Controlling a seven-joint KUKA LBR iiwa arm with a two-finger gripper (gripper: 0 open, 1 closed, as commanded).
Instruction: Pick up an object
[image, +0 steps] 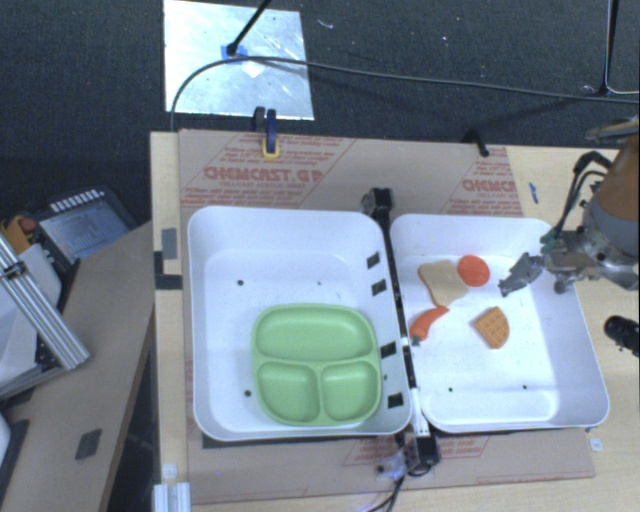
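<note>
Four food pieces lie in the right bin (575, 395); tool (538, 274) fingers apart, gripping nothing.

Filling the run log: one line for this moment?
gripper over right bin | holds nothing | waffle, tomato in bin | tray left

A green divided plate (315, 363) with three compartments lies in the left white bin (225, 250), toward its near side. Both bins sit on a sheet of brown board printed with red lettering (265, 172), held at the far edge by a yellow clamp (269, 135). Beyond it a shiny metal sheet (240, 55) lies on dark carpet, with a black cable (420, 82) trailing across. An aluminium rail (35, 305) leans at the left.
</note>
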